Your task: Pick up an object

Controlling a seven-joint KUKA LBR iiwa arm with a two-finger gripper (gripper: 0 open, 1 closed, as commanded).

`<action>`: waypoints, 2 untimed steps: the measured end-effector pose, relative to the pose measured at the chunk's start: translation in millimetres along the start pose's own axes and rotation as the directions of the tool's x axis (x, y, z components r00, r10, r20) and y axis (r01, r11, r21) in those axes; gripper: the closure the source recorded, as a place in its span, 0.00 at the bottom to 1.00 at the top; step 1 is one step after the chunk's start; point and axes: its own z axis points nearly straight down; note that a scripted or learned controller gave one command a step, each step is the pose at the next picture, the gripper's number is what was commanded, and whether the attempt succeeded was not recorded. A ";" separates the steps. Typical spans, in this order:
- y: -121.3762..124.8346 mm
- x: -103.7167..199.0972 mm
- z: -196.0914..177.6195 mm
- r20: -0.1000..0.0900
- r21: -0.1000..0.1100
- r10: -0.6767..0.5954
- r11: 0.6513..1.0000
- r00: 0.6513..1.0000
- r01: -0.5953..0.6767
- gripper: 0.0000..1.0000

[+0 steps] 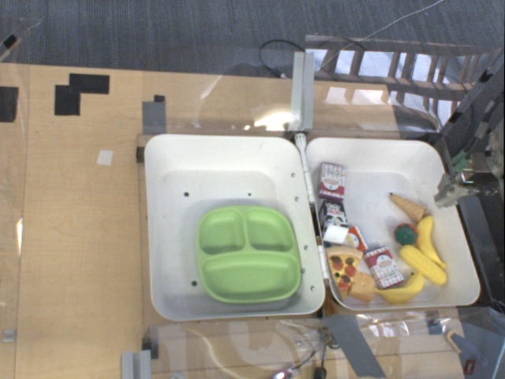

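The right bin point(371, 158) holds several toy foods. A red and white carton point(332, 180) lies near its left wall, with a darker carton point(334, 212) just below it. A pizza slice point(343, 265) and a small red carton point(383, 267) lie toward the front. Two yellow bananas point(426, 253) curve along the front right, beside a green and red fruit point(405, 234) and an ice cream cone point(408, 206). My gripper point(451, 186) hangs at the bin's right rim, right of the cone and apart from every item.
The left bin point(170, 180) bears a green divided plate point(248, 253). A metal post point(299, 93) stands behind the wall between the bins. A metal rack point(394, 65) stands behind the right bin. Bare wooden bench point(71, 212) spreads to the left.
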 end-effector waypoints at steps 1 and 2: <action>12.7 41.6 96.7 -0.001 0.003 0.303 0.953 0.953 -0.303 0.00; 27.7 -15.3 173.4 -0.001 -0.011 0.201 0.980 0.980 -0.201 0.00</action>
